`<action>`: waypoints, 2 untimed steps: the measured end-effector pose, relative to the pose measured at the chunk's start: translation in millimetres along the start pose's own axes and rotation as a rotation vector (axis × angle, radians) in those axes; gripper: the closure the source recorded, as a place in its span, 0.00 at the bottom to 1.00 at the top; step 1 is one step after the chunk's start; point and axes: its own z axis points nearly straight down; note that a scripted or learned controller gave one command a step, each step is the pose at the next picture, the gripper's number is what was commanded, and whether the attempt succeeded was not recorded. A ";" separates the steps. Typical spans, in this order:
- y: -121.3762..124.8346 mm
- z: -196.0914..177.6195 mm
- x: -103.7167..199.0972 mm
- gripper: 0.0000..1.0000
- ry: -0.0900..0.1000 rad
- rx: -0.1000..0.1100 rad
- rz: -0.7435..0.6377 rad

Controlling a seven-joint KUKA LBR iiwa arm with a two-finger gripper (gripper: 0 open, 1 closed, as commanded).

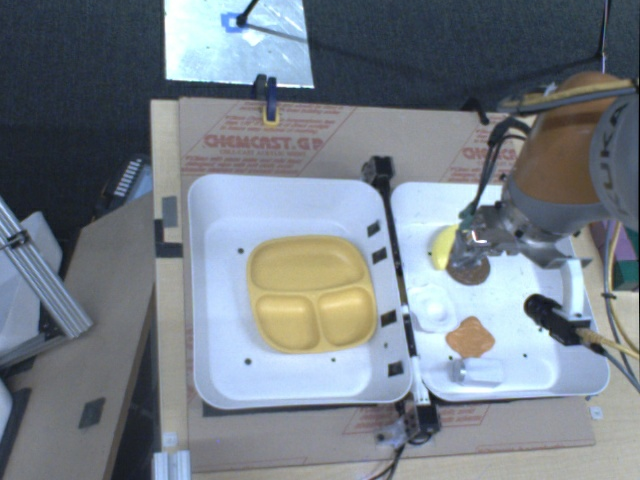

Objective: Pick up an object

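- Dark carpeted floor surrounds the surface, a brown board printed with red lettering;
- a shiny metal sheet lies on the floor behind;
- an aluminium rail slants at left.

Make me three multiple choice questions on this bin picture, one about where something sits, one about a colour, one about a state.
1. Where is the divided tray?
A. left bin
B. right bin
C. on the cardboard outside the bins

2. What colour is that tray?
A. blue
B. yellow
C. black

3. How does the tool stand?
A. parked over the left bin
B. raised beyond the bench
C. low over the right bin, by a yellow object

Answers: 1 A, it rests in the left bin. 2 B, all three compartments are yellow. 3 C, the arm ends beside the yellow object.
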 end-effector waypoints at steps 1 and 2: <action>2.4 -4.3 56.8 1.00 0.000 0.002 -0.001; 8.8 -10.1 103.8 1.00 0.000 0.002 0.000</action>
